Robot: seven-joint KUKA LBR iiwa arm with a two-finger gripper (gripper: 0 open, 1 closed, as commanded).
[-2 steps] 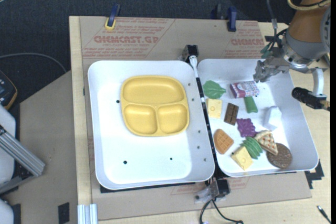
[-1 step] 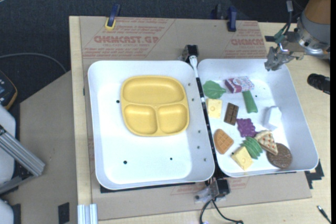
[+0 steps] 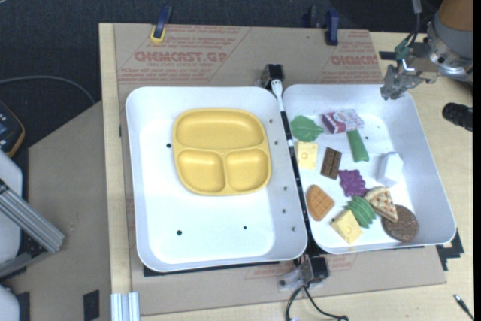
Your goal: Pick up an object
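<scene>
Arm: seen entering from the upper right, grey wrist above the far right corner of the right bin (image 3: 421,135).
Gripper (image 3: 391,89): held over the far rim of the right bin, near its far right corner; nothing is seen between its fingers, and whether they are spread or closed cannot be told.
Left bin (image 3: 150,162): a yellow divided plate (image 3: 222,150) is laid in its far half, one long compartment toward the far side, two smaller ones toward the near side.
Right bin: toy food pieces are scattered across it.
Green leaf (image 3: 305,128): placed near the far left of the right bin, close to the shared wall.
Pink-and-white packet (image 3: 342,121): found just right of the leaf.
Green stick (image 3: 358,145): laid just below the packet, running toward the near side.
Yellow cheese square (image 3: 307,155): set below the leaf.
Brown chocolate bar (image 3: 331,162): just right of the cheese square.
White block (image 3: 388,165): located toward the right side, apart from the rest.
Purple grapes (image 3: 351,181): at the middle of the bin.
Orange waffle (image 3: 319,201): near the left wall, below the chocolate.
Near cluster: a yellow wedge (image 3: 346,225), a green ridged piece (image 3: 362,210), a pizza slice (image 3: 381,201) and a brown cookie (image 3: 402,222) are packed together, touching or overlapping.
Gripper to objects: well apart from every piece; the packet and white block lie nearest.
</scene>
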